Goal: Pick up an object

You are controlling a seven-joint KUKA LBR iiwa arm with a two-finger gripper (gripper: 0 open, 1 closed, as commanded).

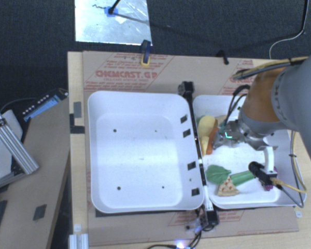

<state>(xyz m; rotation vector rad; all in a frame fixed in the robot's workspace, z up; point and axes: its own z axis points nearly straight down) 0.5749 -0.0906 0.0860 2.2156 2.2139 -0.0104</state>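
My gripper (224,137) is low in the right bin (285,201), near its left side, and the grey arm above hides much of it. Just left of it lie a yellow, banana-like piece (206,123) and an orange-red carrot-like stick (211,139); whether the gripper touches them I cannot tell. Nearer the front of the bin lie a green leaf (216,173), a pizza-slice toy (227,187) and a green stalk-like piece (242,178).
The left bin (140,191) stands beside the right one, with black clips (187,133) along the shared wall. Both rest on a cardboard sheet (124,71). A shiny plate (113,14) lies beyond the bench, and a metal frame (10,144) stands at far left.
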